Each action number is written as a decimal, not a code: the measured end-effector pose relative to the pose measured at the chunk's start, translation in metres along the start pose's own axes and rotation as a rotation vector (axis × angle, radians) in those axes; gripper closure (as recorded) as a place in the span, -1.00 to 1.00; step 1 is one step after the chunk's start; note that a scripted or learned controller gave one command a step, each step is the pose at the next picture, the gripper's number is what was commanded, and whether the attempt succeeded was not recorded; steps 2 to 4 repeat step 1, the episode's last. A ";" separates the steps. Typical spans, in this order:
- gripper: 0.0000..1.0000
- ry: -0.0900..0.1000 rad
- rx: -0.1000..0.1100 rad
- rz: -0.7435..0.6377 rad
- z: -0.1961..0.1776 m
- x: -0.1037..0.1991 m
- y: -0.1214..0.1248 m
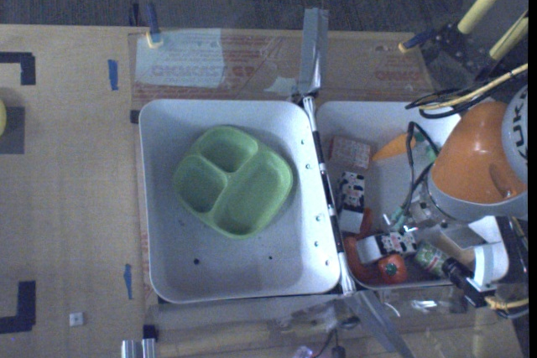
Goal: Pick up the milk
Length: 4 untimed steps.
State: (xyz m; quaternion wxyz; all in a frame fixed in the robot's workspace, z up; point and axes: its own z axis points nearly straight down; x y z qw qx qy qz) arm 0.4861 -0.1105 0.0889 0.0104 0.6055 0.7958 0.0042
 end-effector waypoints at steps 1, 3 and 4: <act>1.00 0.007 0.023 0.411 -0.094 0.052 0.010; 1.00 0.007 0.023 0.411 -0.094 0.052 0.010; 1.00 0.007 0.023 0.411 -0.094 0.052 0.010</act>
